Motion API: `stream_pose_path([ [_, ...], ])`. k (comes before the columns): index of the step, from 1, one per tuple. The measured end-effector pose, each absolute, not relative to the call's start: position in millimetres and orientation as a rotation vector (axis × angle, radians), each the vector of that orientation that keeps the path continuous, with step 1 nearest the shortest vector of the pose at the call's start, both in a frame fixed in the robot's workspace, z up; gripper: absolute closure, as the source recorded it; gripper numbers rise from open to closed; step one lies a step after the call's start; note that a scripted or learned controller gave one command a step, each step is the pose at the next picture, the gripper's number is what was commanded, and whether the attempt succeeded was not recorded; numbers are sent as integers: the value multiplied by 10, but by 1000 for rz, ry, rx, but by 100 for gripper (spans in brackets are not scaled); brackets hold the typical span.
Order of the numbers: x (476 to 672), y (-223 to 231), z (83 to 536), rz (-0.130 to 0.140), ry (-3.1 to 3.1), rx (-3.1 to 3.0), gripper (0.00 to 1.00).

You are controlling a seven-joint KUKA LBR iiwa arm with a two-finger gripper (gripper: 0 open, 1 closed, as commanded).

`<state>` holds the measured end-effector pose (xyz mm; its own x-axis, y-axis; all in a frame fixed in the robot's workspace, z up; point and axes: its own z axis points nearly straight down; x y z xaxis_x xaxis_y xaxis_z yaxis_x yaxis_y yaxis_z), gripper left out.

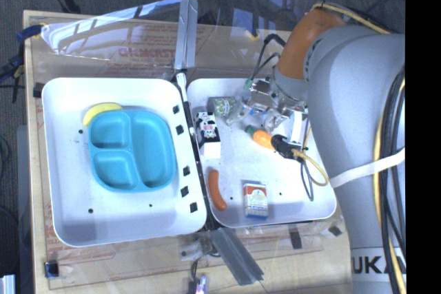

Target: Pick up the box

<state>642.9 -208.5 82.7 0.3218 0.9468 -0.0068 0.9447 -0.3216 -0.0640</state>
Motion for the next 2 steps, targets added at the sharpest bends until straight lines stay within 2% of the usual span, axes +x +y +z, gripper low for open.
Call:
stream_pose_path([
  [1,5836,-1988,913,3,-2021,-2400,0],
  [2,5131,-1895,922,0,-2012,-2411,0],
])
